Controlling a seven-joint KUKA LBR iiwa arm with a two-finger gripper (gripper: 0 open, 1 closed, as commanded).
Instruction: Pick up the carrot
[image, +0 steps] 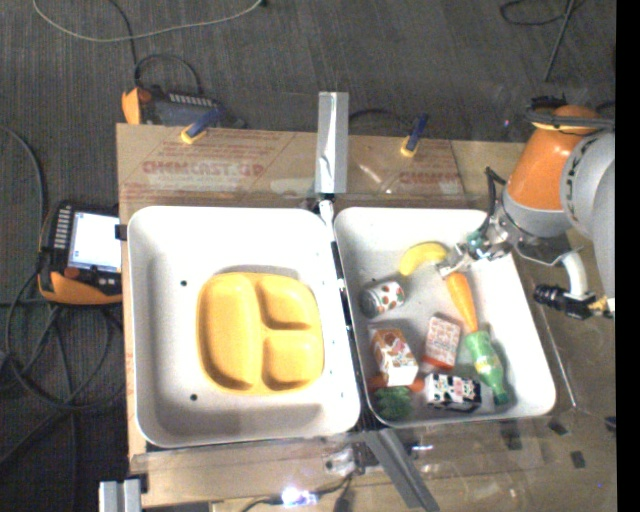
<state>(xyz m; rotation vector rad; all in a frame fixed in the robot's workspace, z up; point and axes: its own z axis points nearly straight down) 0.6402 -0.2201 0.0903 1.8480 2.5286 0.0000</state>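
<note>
So far the carrot (461, 300) lies unlifted in the right bin (540, 395), centre right of the frame. The gripper (470, 252) hovers just above its upper end; whether it is spread or pressed together I cannot tell.

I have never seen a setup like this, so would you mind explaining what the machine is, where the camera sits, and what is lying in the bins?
One camera looks down at a slant on two white bins. The grey arm with the orange band is a robot reaching in from the right; its claw hovers at the top end of the carrot and grips nothing that I can see. The right bin also holds a banana, a small can, cartons and a green bottle. The left bin holds a yellow divided plate.
</note>
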